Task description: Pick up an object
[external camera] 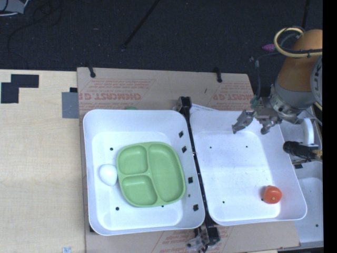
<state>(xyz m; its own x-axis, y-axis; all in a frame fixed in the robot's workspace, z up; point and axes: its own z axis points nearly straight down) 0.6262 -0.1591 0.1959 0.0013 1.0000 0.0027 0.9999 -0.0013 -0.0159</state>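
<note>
Here, two shallow white bins are seen from above, set side by side on a sheet of brown cardboard. The nearest loose thing to the gripper (251,123) is a small orange-red object (271,194), which lies in the lower right of the frame, near the lower right corner of the right bin (231,165). The gripper is placed well apart from it, toward the upper right of the frame, over the upper edge of that same bin, so that the object is found below it and slightly to the right in the picture. The two fingers are seen spread apart, with one tip (240,125) pointing down-left and the other (265,128) to its right; nothing is seen between them, and nothing is held. Whether the fingertips touch the bin floor cannot be told. The grey arm with its orange band (300,62) is seen entering from the right edge. The orange-red object is small and rounded, with a lighter patch at its top, and it rests alone on the white floor of the bin. In the left bin (100,125), toward the lower left of the frame's middle, a light green divided plate (150,174) with three compartments is laid flat. A small white rounded object (108,174) is set just beside the plate's left edge, touching or almost touching it.
</note>
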